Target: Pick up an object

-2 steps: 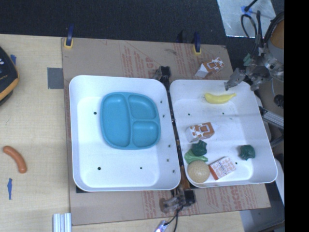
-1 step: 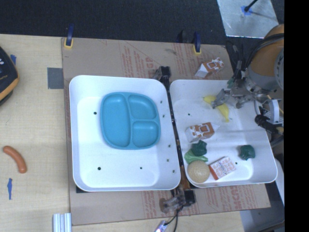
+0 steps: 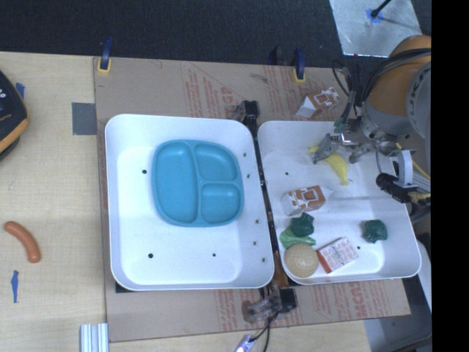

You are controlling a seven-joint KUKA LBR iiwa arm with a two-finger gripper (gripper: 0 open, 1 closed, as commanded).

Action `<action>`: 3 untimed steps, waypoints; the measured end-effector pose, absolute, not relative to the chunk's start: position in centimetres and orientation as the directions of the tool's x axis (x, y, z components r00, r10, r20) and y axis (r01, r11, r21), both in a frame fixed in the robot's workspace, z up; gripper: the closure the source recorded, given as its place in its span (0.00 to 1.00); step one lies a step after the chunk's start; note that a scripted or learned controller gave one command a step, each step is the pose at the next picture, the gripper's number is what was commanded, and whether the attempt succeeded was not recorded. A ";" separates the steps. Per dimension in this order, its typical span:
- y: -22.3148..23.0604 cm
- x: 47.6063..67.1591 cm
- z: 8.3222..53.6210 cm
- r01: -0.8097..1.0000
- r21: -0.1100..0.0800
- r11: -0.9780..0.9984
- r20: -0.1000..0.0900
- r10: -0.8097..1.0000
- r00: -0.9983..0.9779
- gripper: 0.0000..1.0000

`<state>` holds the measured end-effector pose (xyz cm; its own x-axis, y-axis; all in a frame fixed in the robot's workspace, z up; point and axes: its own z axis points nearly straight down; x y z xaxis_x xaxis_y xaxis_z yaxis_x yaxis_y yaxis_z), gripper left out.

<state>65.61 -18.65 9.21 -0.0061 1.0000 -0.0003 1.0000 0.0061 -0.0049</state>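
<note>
**Gripper over the banana in the right bin**

The gripper [image 3: 338, 147] sits low at the upper part of the right bin [image 3: 396, 266], directly over the upper end of a yellow banana [image 3: 338, 166]. Whether its fingers are apart or closed cannot be told; the metal parts blur together there. The banana's long axis runs diagonally, from upper left under the gripper to lower right, where its free end points toward the bin's middle.

The right bin also holds two small snack packets [image 3: 305, 198], one red-and-white and one brown-and-white, two green objects [image 3: 375, 230] and one round tan object [image 3: 300, 259]. The left bin [image 3: 132, 196] holds one blue divided plate [image 3: 198, 182]. On the counter [image 3: 44, 196], one sausage [image 3: 23, 240] lies well left of both bins.
</note>
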 end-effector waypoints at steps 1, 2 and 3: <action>-18.7 65.4 10.1 1.000 -0.017 0.008 0.002 1.000 -0.008 1.00; -15.3 64.5 9.3 1.000 -0.007 0.006 -0.001 1.000 -0.006 1.00; -7.9 62.7 19.3 1.000 -0.002 0.006 0.000 1.000 -0.006 1.00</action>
